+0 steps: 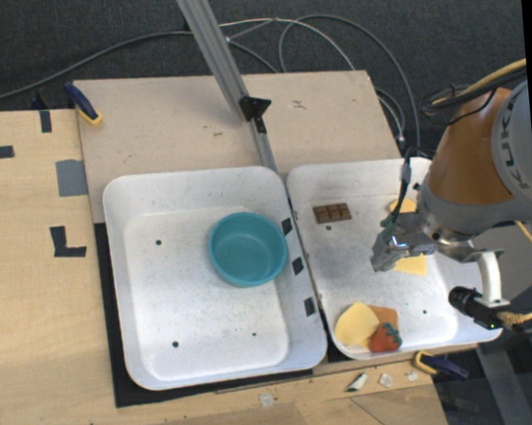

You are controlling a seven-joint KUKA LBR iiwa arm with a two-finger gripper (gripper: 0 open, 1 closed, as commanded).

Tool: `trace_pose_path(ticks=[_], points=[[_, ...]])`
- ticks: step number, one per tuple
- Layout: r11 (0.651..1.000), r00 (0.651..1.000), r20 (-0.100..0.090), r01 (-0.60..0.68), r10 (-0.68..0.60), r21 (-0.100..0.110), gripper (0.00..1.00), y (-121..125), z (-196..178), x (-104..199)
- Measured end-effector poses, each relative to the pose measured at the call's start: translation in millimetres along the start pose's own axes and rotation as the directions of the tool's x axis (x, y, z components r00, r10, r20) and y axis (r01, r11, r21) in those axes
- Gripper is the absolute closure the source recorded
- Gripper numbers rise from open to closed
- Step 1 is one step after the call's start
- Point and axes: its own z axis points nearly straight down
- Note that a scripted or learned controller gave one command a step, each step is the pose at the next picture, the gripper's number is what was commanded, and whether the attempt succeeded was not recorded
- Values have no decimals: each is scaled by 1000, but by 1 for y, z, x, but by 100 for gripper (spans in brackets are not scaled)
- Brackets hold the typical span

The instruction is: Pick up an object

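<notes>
A brown chocolate-bar piece (332,213) is lying flat in the right bin (337,178), near its far-left corner, its long axis running left to right along the bin's far wall. Toward the near wall, a pale yellow wedge (354,324) is touching an orange piece (384,317) and a red strawberry (384,339). The gripper (387,254) is hanging over the bin's right half, beside a yellow piece (413,265); its opening cannot be told. A teal bowl (247,248) is sitting upright in the left bin (150,263).
</notes>
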Motion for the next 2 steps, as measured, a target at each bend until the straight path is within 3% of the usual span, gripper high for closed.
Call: trace_pose_path(ticks=[1,2], points=[[1000,1000,0,0,0,0,100,-9,-52,1],[1000,1000,0,0,0,2,100,-8,-76,1]])
